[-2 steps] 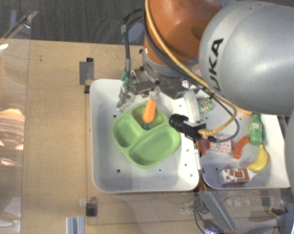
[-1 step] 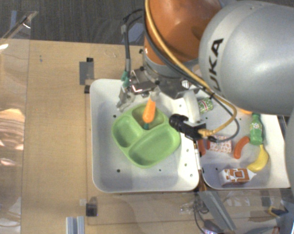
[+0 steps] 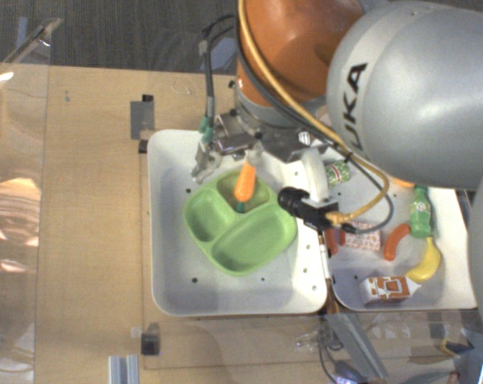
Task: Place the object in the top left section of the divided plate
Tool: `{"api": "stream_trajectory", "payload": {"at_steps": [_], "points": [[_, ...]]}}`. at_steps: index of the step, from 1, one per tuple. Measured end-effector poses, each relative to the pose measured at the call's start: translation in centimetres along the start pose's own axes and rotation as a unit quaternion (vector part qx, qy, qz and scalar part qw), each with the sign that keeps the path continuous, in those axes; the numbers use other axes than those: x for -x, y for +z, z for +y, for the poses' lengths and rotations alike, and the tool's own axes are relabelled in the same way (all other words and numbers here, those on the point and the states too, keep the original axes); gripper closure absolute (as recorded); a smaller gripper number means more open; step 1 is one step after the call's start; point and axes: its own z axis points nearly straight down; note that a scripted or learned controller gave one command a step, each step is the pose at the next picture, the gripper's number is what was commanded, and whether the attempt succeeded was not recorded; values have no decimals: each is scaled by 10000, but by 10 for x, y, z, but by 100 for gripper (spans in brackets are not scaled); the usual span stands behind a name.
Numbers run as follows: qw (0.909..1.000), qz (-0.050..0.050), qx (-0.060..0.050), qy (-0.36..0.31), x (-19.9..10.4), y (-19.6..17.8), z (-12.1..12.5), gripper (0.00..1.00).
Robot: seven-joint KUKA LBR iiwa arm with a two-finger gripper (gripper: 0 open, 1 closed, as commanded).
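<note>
A green divided plate (image 3: 261,238) lies in the left white bin (image 3: 169,278). An orange carrot (image 3: 244,182) with a green stem end stands tilted over the plate's upper section, its stem end down at the plate's ridge. My gripper (image 3: 225,160) hangs right above the plate's upper edge, and the carrot's top sits just under it. The big grey arm hides the bin's far right corner and whether the carrot is gripped.
The right bin (image 3: 457,298) holds a yellow banana (image 3: 425,264), a red-orange sausage shape (image 3: 394,241), a green bottle (image 3: 419,211), a brown and white carton (image 3: 385,288), a pale packet (image 3: 358,238) and a green can (image 3: 337,173). Bare bin floor lies below the plate.
</note>
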Motion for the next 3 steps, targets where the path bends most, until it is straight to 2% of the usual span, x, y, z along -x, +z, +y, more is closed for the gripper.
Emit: {"api": "stream_trajectory", "payload": {"at_steps": [3], "points": [[10000, 0, 0, 0, 0, 0, 0, 0]]}}
